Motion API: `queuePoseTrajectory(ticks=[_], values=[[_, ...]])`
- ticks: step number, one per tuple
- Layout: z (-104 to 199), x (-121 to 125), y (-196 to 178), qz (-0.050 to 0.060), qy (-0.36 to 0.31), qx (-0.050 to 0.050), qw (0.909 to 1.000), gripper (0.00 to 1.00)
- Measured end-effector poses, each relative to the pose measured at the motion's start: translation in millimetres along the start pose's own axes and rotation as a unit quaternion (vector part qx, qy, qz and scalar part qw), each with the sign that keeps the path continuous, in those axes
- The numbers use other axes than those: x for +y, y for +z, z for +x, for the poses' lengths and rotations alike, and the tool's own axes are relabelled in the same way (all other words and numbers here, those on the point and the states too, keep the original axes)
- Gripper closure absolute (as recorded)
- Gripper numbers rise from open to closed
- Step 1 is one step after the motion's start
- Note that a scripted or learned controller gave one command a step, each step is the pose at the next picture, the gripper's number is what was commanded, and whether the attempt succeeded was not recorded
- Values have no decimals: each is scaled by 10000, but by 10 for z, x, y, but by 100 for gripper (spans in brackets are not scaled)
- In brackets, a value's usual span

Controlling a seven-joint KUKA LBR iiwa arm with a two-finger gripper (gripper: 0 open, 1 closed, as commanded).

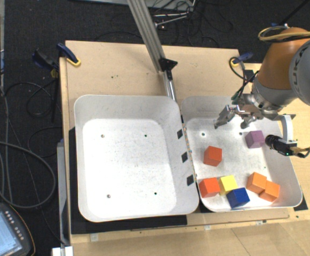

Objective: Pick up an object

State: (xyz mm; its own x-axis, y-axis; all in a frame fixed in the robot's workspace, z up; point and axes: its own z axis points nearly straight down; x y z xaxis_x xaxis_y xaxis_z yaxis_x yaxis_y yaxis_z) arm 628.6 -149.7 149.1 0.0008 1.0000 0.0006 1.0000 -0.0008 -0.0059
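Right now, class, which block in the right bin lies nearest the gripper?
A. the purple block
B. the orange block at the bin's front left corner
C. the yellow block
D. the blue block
A. The purple block lies just below and to the right of the gripper in the upper part of the right bin, while the blue block and yellow block sit along its front edge.

Both bins are white with fine dark speckling: left bin point(90, 111), right bin point(291, 188). Right bin contents: purple block point(255, 138); orange-red cube point(213, 156); orange-red block point(209, 186); yellow block point(229, 183); blue block point(238, 197); two orange blocks point(263, 186). Table point(117, 68): pale tan.
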Motion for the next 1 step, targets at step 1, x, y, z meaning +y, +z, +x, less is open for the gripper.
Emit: queuePoseTrajectory(ticks=[1], values=[[9, -11, 537, 2, -1, 2, 10000, 0]])
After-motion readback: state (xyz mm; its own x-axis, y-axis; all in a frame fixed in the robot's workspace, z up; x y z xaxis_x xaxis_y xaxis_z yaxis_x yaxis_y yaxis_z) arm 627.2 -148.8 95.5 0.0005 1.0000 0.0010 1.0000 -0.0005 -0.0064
